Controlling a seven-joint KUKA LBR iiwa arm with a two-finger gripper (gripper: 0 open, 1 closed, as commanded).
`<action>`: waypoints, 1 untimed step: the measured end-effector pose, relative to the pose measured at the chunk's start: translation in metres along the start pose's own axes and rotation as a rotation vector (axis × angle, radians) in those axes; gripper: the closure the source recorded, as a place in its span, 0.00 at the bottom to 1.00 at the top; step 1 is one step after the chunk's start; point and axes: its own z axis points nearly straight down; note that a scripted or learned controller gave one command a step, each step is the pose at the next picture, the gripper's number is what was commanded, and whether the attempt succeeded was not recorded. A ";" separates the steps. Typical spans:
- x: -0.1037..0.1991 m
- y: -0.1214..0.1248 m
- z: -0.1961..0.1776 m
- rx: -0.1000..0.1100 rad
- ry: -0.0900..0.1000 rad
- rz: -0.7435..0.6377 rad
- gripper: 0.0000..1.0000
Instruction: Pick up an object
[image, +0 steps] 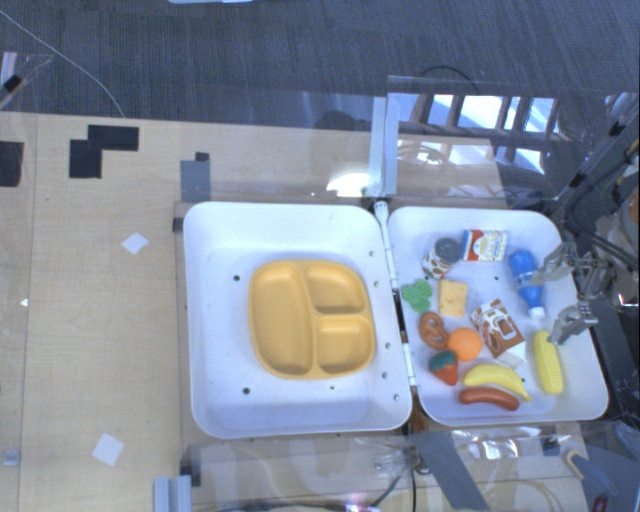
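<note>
The right bin (575, 398) holds several toy foods. Among them are a blue bottle (524, 276), a corn cob (547, 362), a banana (495, 376), a sausage (489, 397), an orange (464, 344) and a red-and-white carton (485, 244). My gripper (562, 295) hangs over that bin's right side, just right of the blue bottle and above the corn cob. It is open, one finger (553, 266) at the far side and the other near the corn, with nothing held between them.
A yellow divided tray (310, 318) lies in the left bin (215, 300). A cheese slice (453, 298), green leaf (416, 294), pretzel (432, 328) and brown box (497, 327) crowd the right bin's middle. Metal framing (380, 150) stands behind the bins.
</note>
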 end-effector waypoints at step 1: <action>-0.009 -0.008 0.104 0.005 -0.027 0.300 0.00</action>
